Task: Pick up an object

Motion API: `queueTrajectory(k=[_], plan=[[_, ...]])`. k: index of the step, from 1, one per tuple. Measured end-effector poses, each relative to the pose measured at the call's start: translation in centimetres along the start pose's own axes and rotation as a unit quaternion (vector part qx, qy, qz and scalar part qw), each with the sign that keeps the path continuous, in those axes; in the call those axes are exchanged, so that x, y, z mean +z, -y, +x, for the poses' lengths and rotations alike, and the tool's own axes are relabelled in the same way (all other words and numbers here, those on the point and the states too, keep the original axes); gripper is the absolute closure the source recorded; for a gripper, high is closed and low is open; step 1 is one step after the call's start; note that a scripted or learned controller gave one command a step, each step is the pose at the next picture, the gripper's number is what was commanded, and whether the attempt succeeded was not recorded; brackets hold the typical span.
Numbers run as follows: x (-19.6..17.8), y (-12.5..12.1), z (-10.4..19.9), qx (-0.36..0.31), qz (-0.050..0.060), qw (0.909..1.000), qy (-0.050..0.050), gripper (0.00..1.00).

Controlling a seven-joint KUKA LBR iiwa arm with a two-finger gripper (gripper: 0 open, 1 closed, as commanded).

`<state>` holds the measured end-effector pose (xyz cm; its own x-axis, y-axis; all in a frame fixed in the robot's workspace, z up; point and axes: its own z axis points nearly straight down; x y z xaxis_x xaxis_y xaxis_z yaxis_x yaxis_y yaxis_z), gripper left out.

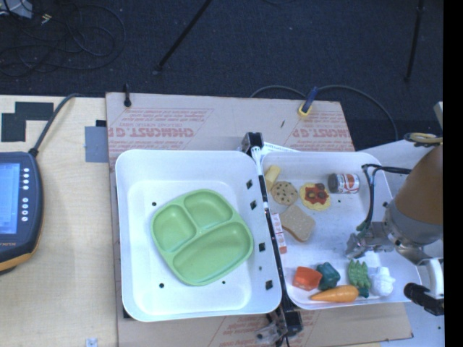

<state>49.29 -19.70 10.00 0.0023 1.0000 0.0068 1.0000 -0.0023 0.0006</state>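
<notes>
Your surface (58, 280) is pale wood at the left, with printed cardboard (217, 125) under two shallow white bins; behind it lies dark floor with loose cables. A handheld pendant with a lit screen (13, 208) sits at the far left edge.

The left bin (137, 172) carries a green divided plate (201, 236), lying flat, its long axis running diagonally from upper left to lower right.

The right bin (362, 157) holds the small things you could pick. Along its near edge an orange carrot (334, 293) lies with its long axis almost level, narrow tip pointing left. Just left of it sits a red block (307, 277), touching a dark teal piece (329, 274). Right of those are a green leafy piece (359, 275) and a white piece (381, 280). Farther back you see a slice of bread (297, 223) angled diagonally, a cookie (284, 192), a small pizza (316, 196), a yellowish piece (273, 175), and a can (343, 183) on its side, long axis running left to right.

The arm (423, 201) reaches in from the right, wrist bent downward over the bin's right part. Its claw (364, 241) hangs just above the green leafy piece. I cannot tell how wide the claw stands, and nothing shows gripped in it.
</notes>
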Motion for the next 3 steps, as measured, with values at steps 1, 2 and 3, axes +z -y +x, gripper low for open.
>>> queueTrajectory(k=[1,2,3], plan=[[-9.9,-1.9,-1.0,-0.001,-0.003,1.0,0.005,1.0],[-9.3,-1.7,-0.9,-0.001,0.001,1.0,0.003,0.0],[1.7,-11.7,4.7,-0.005,-0.002,1.0,0.003,0.0]])
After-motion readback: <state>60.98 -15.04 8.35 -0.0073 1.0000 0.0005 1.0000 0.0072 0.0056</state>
